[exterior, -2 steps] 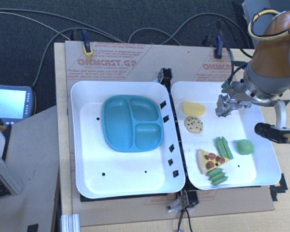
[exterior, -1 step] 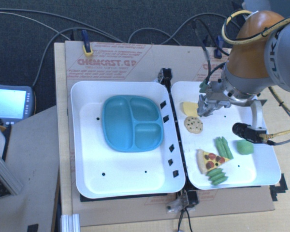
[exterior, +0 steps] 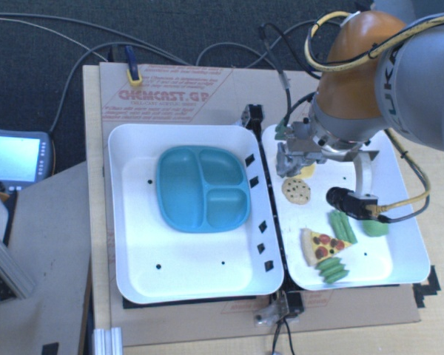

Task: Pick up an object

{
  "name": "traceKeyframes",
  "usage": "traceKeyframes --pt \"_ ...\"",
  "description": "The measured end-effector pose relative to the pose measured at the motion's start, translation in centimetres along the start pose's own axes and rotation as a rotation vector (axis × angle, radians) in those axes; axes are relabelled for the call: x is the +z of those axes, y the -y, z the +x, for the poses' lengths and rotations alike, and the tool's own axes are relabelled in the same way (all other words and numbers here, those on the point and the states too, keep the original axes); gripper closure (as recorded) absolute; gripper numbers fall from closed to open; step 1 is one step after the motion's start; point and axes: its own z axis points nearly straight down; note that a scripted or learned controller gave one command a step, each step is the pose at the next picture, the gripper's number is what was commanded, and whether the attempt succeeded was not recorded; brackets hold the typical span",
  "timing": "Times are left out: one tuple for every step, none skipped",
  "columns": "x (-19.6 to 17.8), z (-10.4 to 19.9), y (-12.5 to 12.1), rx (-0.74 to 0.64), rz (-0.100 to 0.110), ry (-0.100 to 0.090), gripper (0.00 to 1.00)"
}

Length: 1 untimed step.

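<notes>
One pincer (exterior: 291, 168) hangs in the right bin (exterior: 374, 263), apparently just above a cookie (exterior: 297, 191) at six o'clock (its grip I cannot tell).

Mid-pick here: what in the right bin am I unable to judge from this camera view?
- Yellow piece, camera view: mostly hidden under the gripper; unidentifiable.
- Right bin, far end, camera view: covered by the arm.
- Height of the gripper over the cookie: the slanted overhead view cannot settle it.

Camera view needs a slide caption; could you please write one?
Tool beside a cookie in the right bin; blue divided plate in the left bin.
</notes>
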Motion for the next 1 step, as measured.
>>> traceKeyframes --pt "1.21 5.42 0.62 0.001 0.005 0.001 1.0"
